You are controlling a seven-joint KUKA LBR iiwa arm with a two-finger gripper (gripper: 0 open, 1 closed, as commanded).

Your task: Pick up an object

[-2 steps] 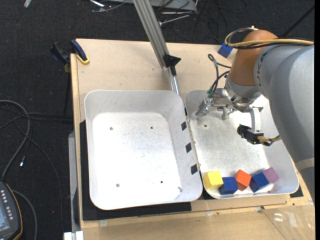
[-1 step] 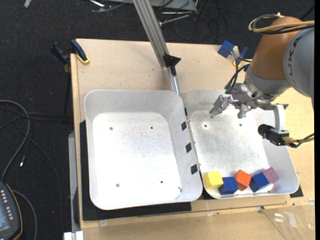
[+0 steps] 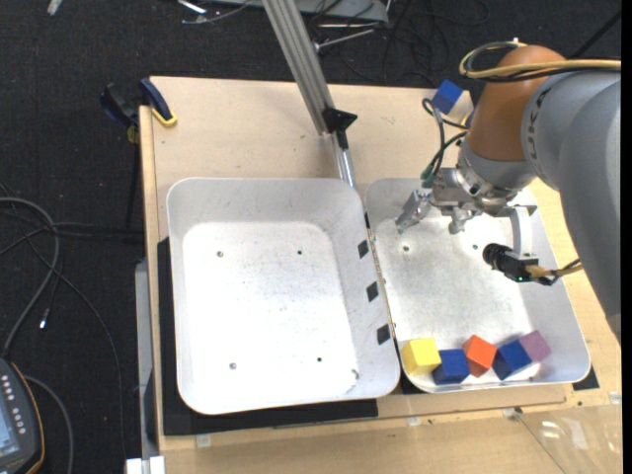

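Note:
Several small blocks lie in a row along the near edge of the right bin (image 3: 553, 294): a yellow block (image 3: 422, 354), a blue block (image 3: 452, 365), an orange block (image 3: 480, 354), another blue block (image 3: 513, 358) and a purple block (image 3: 534, 345). My gripper (image 3: 431, 221) hangs over the far part of the same bin, well behind the blocks. It is open, its two fingers spread apart with nothing between them and only bare bin floor below.
The left bin (image 3: 197, 200) sits beside the right one. A slanted metal pole (image 3: 296, 47) comes down to the gap between the bins at the back. A blue object (image 3: 449, 95) rests on the bench behind the arm. A clamp (image 3: 148, 102) grips the far left corner.

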